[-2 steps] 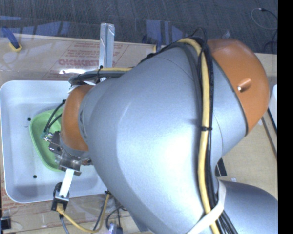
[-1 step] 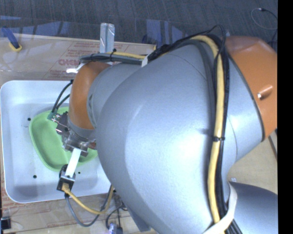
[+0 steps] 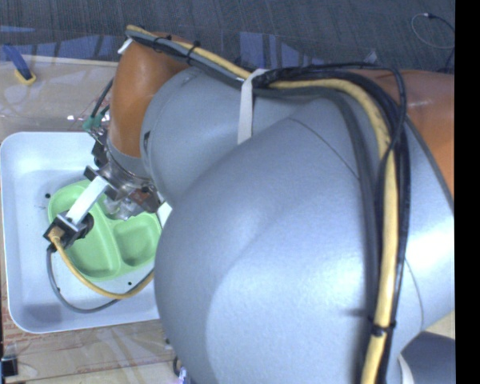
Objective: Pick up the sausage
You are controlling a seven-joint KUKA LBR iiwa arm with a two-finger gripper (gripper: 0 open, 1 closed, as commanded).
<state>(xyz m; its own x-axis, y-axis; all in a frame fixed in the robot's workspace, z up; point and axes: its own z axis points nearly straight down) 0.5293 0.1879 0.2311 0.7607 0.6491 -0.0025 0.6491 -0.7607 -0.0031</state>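
The arm [image 3: 304,238] hung over the white bin [image 3: 16,214], its gripper [image 3: 122,202] above the green divided tray [image 3: 124,242] at the bin's three o'clock. Finger state: cannot tell. The sausage's place was unclear. A blind descent might strike the tray or snag the cable [image 3: 80,282].

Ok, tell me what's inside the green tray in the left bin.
The green tray shows bare divided compartments in the white bin. The arm and gripper cover its right part, so any sausage there is hidden.

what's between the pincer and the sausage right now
Cannot tell: the arm covers most of the bins. Its wrist hangs over a green divided tray in the left bin; no sausage can be made out.
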